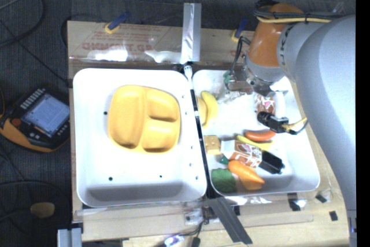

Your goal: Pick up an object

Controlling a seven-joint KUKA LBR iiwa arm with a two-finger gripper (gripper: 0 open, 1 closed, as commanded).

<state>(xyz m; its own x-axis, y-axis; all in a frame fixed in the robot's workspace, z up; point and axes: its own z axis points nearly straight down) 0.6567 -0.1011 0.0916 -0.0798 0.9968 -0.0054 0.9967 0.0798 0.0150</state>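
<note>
My gripper [239,84] hangs low over the far end of the right bin [304,173], below the arm's orange band [267,46]. Just left of it a yellow banana [208,106] lies against the wall between the bins. A red and white packet [266,104] lies to its right. Toward the near end of the bin lie a red pepper [260,136], a tan block [211,143], a red printed box [247,153], a black piece [272,163], an orange carrot [245,173] and a green item [224,179]. Nothing shows held in the gripper.
The left bin [92,182] holds a yellow divided plate [143,117]. The grey arm [329,84] covers the right bin's far right side. A black cable [283,122] loops off the wrist. A handheld controller [40,118] lies on the floor at left.
</note>
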